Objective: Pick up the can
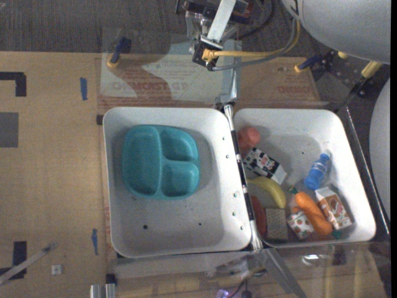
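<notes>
Gripper (202, 22) hung over the tan desk (49, 166) behind the two bins, roughly in line with the seam between them. Couldn't tell whether it was open or closed. Left shallow white bin (118, 228) held a teal divided plastic plate (160, 161). Dark red can (258, 215) lay on its side in the right shallow white bin (291, 124), against its left wall near the front, just beside a yellow banana (270, 191). A blue plastic bottle (317, 171) and an orange carrot (313, 213) sat further right.

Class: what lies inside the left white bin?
One teal divided plate lies on the floor of the left bin, toward its far-left corner. Anything beneath the plate is hidden.
</notes>
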